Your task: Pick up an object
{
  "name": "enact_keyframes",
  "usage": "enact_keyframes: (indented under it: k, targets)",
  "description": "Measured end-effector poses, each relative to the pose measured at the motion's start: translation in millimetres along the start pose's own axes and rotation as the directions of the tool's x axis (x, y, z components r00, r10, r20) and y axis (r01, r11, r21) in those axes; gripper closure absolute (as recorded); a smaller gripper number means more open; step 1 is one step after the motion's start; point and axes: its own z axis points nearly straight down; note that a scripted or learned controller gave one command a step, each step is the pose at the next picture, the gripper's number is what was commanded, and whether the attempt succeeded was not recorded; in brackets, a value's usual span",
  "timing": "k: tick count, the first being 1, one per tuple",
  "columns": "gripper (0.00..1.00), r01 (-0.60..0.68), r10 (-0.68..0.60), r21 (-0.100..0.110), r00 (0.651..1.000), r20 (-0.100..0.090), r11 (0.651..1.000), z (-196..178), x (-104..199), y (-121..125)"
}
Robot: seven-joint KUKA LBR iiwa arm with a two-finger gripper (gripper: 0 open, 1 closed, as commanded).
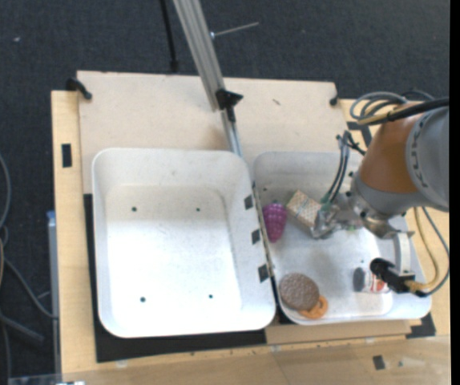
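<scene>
The end effector (323,228) sits low inside the right-hand shallow white bin (294,162), its tip just beside, perhaps touching, the small tan cardboard-coloured block (301,207) that lies tilted near the middle of that bin. Whether it is released or clenched cannot be told, since the metal tip is small and blurred against the pale floor. Nothing visibly rides in it, so I judge the step to be the approach or the closing on the block, not the lift. The next move calls for the block to be squarely centred under the tip before closing, then a straight rise clear of the bin wall. Just left of the block, a purple ribbed rounded object (274,220) rests against the divider between the bins. Nearer the front lies a brown round disc (297,291) over an orange piece (319,308) that is mostly covered. A small grey shape (359,279) by the front right corner is too small to identify. The left-hand white bin (174,239) shares the pale wooden bench (174,111).
</scene>
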Motion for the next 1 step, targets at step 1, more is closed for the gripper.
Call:
enact_keyframes:
  k: [1]
  targets:
    - [1.00,0.016,-0.016,-0.002,1.000,0.000,1.000,-62.1,4.6,-0.7]
